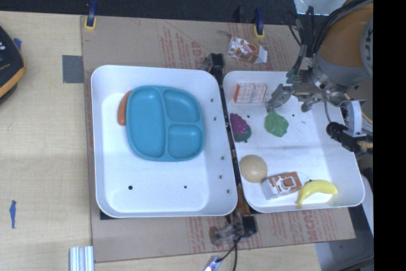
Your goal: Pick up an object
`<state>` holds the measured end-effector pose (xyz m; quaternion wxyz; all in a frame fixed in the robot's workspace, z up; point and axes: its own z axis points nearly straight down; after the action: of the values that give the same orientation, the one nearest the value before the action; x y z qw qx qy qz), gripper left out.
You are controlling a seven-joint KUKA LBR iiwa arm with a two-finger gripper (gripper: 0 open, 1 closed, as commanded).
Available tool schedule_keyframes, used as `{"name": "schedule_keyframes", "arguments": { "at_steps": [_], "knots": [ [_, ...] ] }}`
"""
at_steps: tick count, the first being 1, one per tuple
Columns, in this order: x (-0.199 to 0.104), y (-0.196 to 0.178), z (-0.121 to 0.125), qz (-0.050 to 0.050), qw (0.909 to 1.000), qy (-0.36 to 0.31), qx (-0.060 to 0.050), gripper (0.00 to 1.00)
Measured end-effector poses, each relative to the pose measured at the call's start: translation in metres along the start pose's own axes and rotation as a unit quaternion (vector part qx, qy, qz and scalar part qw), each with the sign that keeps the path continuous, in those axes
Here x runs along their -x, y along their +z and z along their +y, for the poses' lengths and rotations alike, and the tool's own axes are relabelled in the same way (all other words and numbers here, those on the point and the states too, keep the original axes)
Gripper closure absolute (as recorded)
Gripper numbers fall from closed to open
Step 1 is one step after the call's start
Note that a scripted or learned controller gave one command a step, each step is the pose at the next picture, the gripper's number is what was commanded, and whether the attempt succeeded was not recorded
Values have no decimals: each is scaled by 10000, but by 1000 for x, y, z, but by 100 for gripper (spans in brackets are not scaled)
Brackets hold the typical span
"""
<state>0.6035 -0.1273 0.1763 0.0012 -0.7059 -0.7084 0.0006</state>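
Observation:
The right bin [330,162] holds several toy foods. A green leafy piece [276,124] lies near its middle, and my gripper [288,100] hovers just above it, its lower tip right at the piece's top edge. I cannot make out whether the green piece is touched or apart. A white and orange box [250,93] sits to the gripper's left. Purple grapes [240,127] rest by the bin's left wall. Toward the front lie a tan round item [253,168], a small brown carton [281,184] and a yellow banana [317,191].
The left bin [158,193] carries a blue divided plate [166,122] with an orange item [122,109] poking out from its left edge. A small packet [246,49] lies on the cardboard behind the bins. The arm's cables [346,130] hang over the right bin's right side.

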Motion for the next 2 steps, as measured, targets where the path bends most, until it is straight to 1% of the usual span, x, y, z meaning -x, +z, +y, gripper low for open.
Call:
{"name": "schedule_keyframes", "arguments": {
  "at_steps": [1,2],
  "knots": [
    [7,86,2,-6,10000,-7,-16,0],
    [49,84,18,-5,10000,7,5,0]
  ]
}}
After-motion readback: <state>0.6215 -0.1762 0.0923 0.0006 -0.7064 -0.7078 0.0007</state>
